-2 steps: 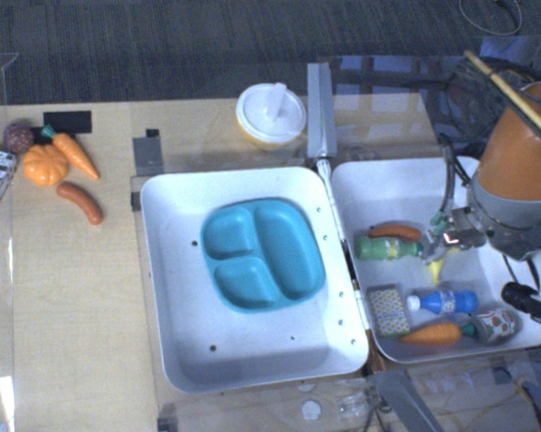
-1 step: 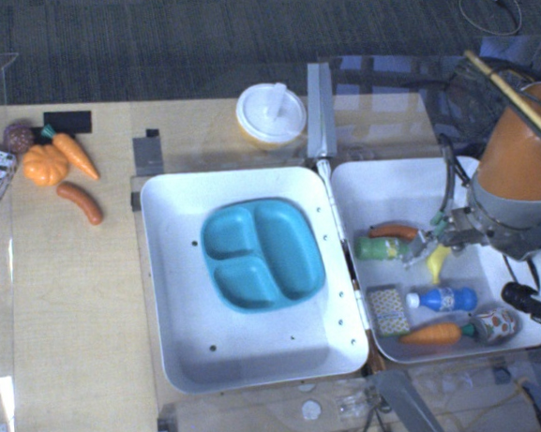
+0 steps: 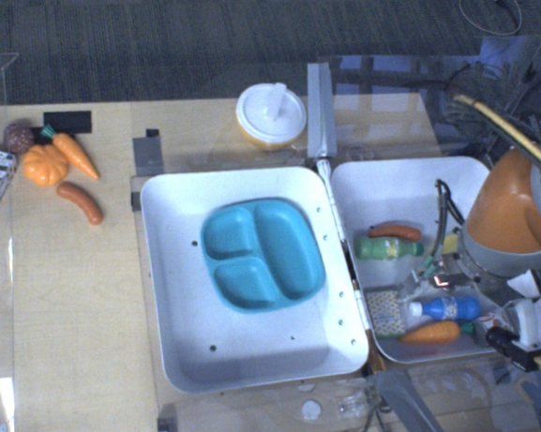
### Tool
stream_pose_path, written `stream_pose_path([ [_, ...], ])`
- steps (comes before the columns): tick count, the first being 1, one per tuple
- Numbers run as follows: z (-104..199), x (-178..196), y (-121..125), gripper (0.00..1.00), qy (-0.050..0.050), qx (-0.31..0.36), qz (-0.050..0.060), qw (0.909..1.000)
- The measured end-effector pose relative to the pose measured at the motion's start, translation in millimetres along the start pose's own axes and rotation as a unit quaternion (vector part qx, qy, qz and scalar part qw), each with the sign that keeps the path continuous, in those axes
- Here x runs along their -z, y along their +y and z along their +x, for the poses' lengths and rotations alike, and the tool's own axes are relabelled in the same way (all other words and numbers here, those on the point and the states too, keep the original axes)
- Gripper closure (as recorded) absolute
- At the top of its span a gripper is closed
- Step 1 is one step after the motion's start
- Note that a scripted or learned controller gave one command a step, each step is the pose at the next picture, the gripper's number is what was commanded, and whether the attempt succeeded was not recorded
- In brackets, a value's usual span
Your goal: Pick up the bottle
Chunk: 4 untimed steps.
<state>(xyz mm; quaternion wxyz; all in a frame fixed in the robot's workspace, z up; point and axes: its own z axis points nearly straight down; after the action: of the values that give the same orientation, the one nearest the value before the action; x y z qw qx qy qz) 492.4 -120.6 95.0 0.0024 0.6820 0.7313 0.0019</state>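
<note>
Gripper (image 3: pixel 433 279), its state unclear, hangs above blue bottle (image 3: pixel 445 310) near right bin's (image 3: pixel 381 184) front wall; carrot (image 3: pixel 431 334) alongside.

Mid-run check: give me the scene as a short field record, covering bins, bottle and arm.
left bin: holds a blue divided plate
right bin: green bottle, blue bottle, sausage, carrot
arm: over the right bin's right side
gripper: above the blue bottle, grip unclear
bench, upper left: pumpkin, carrot, sausage
</note>
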Motion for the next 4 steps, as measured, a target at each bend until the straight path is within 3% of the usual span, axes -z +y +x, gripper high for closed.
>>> stream_pose_path([
  [1, 0, 11, 2, 1.0, 0.0, 0.0, -0.002, 1.0],
  [2, 0, 11, 2, 0.0, 0.0, 0.0, -0.002, 1.0],
  [3, -18, -5, -2, 0.0, 0.0, -0.038, -0.004, 0.9993],
  [4, -20, 8, 1, 1.0, -0.003, -0.037, -0.009, 0.9993],
])
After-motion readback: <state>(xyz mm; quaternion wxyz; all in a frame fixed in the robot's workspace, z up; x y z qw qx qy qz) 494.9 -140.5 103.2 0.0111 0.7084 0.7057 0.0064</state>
